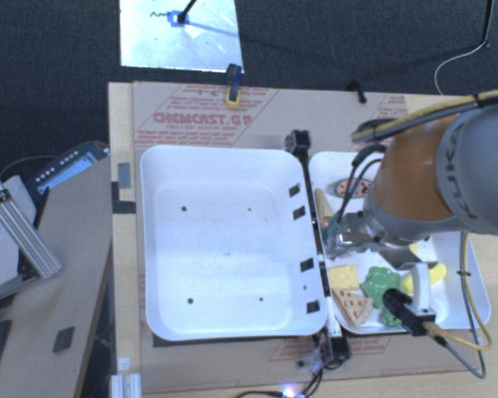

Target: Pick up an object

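Note:
My gripper [342, 240] hangs low over the right bin [473, 293], close to its left wall, with the grey and orange arm covering much of the bin. Just below the gripper lie a yellow cheese wedge [343, 277], a pizza slice [353, 307] and a green broccoli piece [380, 283]. A yellow banana-like piece [436, 270] sits to the right of them. A tan cone [323, 206] lies along the left wall above the gripper. Near the bin's far end a pink and red item [349, 187] is partly hidden by cables. I see nothing held.
The left bin [228, 239] sits beside the right one, with black clips [305, 264] along the shared wall. A yellow clamp [232, 98] stands at the bench's far edge. A shiny metal plate [178, 21] lies beyond the bench.

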Robot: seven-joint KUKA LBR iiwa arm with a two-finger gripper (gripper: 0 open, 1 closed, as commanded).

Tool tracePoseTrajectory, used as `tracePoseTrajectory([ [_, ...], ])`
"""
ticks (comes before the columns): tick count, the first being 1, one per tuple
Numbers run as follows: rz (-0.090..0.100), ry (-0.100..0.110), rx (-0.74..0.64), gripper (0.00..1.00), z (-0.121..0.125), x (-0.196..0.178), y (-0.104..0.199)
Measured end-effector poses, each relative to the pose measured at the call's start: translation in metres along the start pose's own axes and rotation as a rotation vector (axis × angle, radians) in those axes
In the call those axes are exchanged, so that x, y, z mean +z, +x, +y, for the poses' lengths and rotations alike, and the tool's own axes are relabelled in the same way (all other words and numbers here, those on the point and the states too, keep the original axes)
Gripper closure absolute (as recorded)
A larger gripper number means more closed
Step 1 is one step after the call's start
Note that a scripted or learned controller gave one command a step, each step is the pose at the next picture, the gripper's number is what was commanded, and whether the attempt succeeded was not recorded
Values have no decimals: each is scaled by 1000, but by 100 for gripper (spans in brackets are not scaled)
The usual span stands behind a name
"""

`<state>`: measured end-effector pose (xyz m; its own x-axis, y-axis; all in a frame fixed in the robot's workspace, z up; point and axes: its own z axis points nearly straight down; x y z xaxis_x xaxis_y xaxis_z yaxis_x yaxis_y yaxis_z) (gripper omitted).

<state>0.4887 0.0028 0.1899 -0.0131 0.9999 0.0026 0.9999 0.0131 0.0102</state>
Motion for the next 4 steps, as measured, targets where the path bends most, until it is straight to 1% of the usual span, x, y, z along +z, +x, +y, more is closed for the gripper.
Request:
tracePoseTrajectory([
  [1, -1, 0, 3, 100, 47, -59, 40],
  [2, 1, 3, 0, 100, 44, -114, 131],
  [3, 3, 0, -1, 100, 85, -163, 234],
  [4, -2, 5, 8, 100, 119, -173, 230],
])
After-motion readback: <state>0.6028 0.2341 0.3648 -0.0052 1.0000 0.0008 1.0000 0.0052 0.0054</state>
